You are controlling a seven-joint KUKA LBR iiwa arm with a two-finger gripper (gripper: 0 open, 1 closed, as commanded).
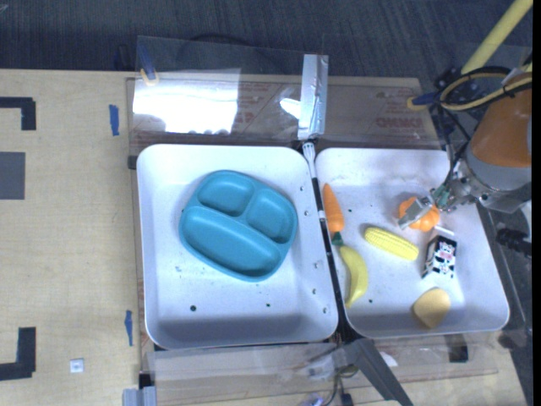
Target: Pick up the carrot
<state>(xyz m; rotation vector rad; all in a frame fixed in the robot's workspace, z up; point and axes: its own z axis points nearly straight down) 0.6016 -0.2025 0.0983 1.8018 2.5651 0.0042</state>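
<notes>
Carrot (333, 209) sits in the right bin (473, 315), hard against that bin's left wall, long axis running roughly up-down in the camera view, green stub at the lower end. Nothing gripping it, it's lying free. Just below it, a banana (354, 272), curved, also along the left wall, top end near the carrot's green tip. To the right of both, a corn cob (391, 244), lying at a slant mid-bin, apart from the carrot.

Further right, a small orange object (420, 213) w/ a grey bit on it, too blurred to name. Gripper (441, 197) is right beside that orange thing, at the bin's upper right, well apart from the carrot. Jaws: can't tell, the tip is a small blur against the white floor. Arm (504, 142) comes in from the right, orange band showing above the wrist, cables looping behind it.

Below the gripper, a black-and-white carton (439, 256), cow-print look, and under that a pale yellow rounded item (432, 306) near the bin's lower edge.

Left bin (161, 311) holds a blue divided plate (239, 223), three compartments, centred. Clear plastic sheet (220, 100) lies behind the bins.
</notes>
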